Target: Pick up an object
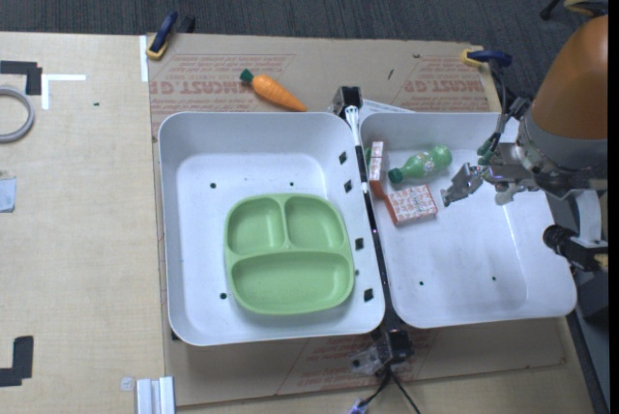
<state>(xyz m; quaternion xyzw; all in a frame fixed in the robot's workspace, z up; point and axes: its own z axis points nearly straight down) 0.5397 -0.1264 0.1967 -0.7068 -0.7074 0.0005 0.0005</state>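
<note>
Bench (pixel 77 238) is carrying two white bins side by side; left bin (pixel 184 209) is holding a green divided plate (pixel 288 253), right bin (pixel 484 277) is holding the pickable items up in its far-left corner. Arm (pixel 580 83) is reaching in from the right, hanging over the right bin's far-right part. Tool (pixel 462 186) is sitting low inside that bin, pointing left; fingers look parted a little with nothing between them, though the small view makes that hard to confirm. Nearest candidate, I judge, is the green bottle (pixel 422 163), lying on its side just left of the tool and slightly farther back, long axis running left-right with a slight tilt, white cap toward the divider. Red-patterned box (pixel 408 204) is lying just left of the tool, near the bottle. Small white carton (pixel 376 159) is standing against the divider wall, tight for fingers. Open bin floor is lying toward the near side. Carrot (pixel 275 91) is resting outside on cardboard beyond the bins, well apart.
</note>
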